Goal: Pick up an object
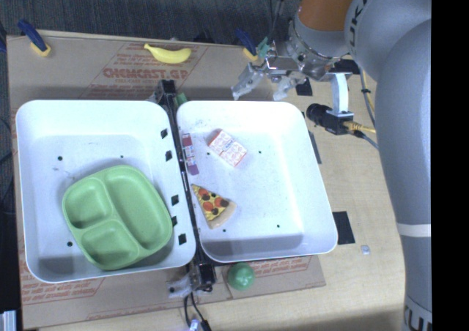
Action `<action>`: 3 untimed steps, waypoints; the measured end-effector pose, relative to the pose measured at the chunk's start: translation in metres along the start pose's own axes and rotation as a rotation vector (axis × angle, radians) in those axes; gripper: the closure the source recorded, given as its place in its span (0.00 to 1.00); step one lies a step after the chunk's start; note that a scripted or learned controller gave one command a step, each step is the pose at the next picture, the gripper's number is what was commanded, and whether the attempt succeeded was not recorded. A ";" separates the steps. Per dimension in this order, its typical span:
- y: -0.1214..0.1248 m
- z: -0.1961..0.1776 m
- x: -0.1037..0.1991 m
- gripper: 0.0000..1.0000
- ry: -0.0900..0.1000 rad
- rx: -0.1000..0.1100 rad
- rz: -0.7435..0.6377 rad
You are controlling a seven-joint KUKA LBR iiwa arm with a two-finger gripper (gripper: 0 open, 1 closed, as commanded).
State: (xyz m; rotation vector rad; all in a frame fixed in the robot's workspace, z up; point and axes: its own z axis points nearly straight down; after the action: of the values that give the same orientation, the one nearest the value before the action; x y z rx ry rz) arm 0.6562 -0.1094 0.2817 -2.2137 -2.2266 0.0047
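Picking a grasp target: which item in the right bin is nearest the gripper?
The pink-and-white packet, toward the bin's far side below the gripper. The pizza slice lies farther toward the near edge.

My fingers (261, 82) hang spread apart and bare above the far rim of the right bin (315, 205), nothing between them. Down in that bin a pizza slice (213, 206) lies near the left wall, a pink-and-white packet (227, 148) sits farther back, and a small dark red thing (189, 154) lies along the divider. The left bin (44, 132) carries a green divided tray (117, 216). On the table, a banana (168, 52) rests behind the bins and a green ball (240, 276) in front.
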 end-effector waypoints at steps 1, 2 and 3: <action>0.000 0.071 0.001 0.00 0.000 0.002 -0.001; -0.004 0.191 -0.017 0.00 0.000 0.003 0.000; -0.003 0.180 -0.017 1.00 -0.001 0.002 -0.003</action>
State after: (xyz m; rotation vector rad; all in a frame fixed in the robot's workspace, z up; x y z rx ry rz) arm 0.6531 -0.1267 0.1020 -2.2093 -2.2297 0.0079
